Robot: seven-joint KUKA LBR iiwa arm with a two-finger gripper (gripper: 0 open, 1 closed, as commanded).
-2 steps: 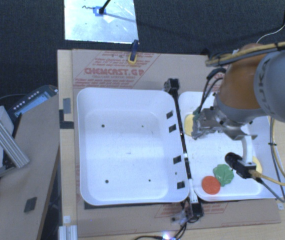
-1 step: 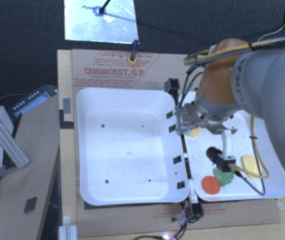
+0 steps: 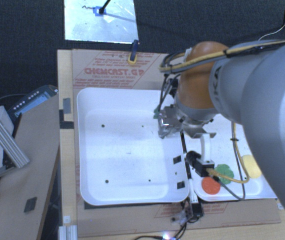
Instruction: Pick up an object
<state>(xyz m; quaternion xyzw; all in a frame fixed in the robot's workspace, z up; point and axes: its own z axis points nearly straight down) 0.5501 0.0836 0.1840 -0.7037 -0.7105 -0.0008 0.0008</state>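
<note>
Flat orange disc [image 3: 211,185] (round) beside green piece [image 3: 224,173]

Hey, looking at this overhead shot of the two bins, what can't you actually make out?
- Gripper: too small and dark in the camera view to tell its state or whether it holds anything.
- Right bin: mostly covered by the arm.
- Yellow object: partly cut off by the arm.
- Green object and orange object: too small to identify.

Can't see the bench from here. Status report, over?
Gripper low over bins' divider, fingers unreadable. Orange disc, green piece, yellow object in right bin, ungrasped.
</note>
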